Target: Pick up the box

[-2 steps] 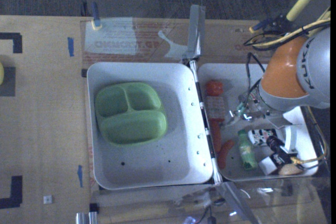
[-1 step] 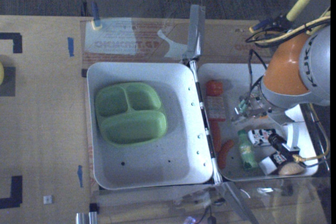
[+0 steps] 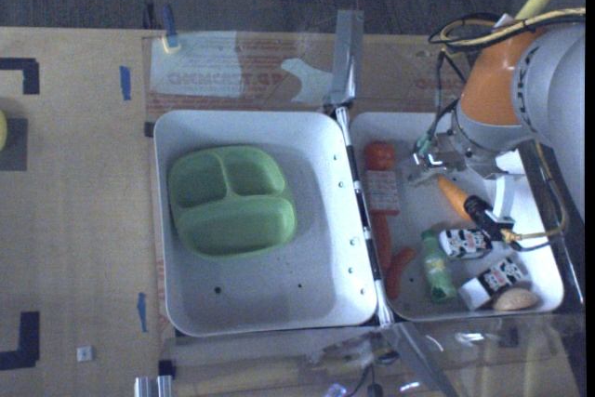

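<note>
- Approach step, by the look of it: gripper (image 3: 429,155) low over the right bin (image 3: 548,297), nothing seen in its grasp; how far open, cannot tell.
- Likeliest box (image 3: 381,191): flat pinkish carton just left of the gripper, beside the bin's left wall.
- Next: shift left, then descend squarely.
- Crowded around: carrot (image 3: 453,195), green bottle (image 3: 435,266), small cartons (image 3: 465,242).
- Farther left: left bin (image 3: 279,293) with green tray (image 3: 231,198), on tan counter (image 3: 74,228).

We are seeing two bins sitting side by side on the desk (image 3: 74,228). A tray (image 3: 231,198) is lying in the left bin (image 3: 244,307); the right bin (image 3: 548,279) is holding a box (image 3: 382,191), bottle (image 3: 435,266) and carrot (image 3: 455,195).
</note>
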`<state>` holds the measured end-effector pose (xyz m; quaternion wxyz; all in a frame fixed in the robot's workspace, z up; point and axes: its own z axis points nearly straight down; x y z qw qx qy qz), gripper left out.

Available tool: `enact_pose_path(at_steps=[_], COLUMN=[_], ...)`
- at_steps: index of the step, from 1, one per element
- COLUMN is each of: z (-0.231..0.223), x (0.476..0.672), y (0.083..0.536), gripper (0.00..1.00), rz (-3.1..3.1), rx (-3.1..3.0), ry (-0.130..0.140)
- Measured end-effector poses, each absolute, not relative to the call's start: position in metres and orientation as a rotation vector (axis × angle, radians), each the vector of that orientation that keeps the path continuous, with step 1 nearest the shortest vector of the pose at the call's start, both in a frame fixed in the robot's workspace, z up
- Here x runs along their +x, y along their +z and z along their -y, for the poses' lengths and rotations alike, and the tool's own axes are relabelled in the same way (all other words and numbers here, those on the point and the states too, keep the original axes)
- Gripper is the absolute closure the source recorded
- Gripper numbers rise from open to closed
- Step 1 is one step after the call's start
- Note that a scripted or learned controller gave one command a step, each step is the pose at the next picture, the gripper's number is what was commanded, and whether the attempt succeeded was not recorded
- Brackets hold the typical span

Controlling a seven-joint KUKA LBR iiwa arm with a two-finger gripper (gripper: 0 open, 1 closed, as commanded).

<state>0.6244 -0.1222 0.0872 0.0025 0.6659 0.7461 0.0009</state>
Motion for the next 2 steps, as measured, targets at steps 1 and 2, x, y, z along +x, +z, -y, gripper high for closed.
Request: enact_pose_path(at_steps=[1, 2], z=[0.122, 0.131], x=[0.624, 0.638], y=[0.086, 0.104], gripper=[0.0, 0.0], rz=[-2.342, -2.417], rx=[2.09, 2.024], ry=[0.001, -0.011])
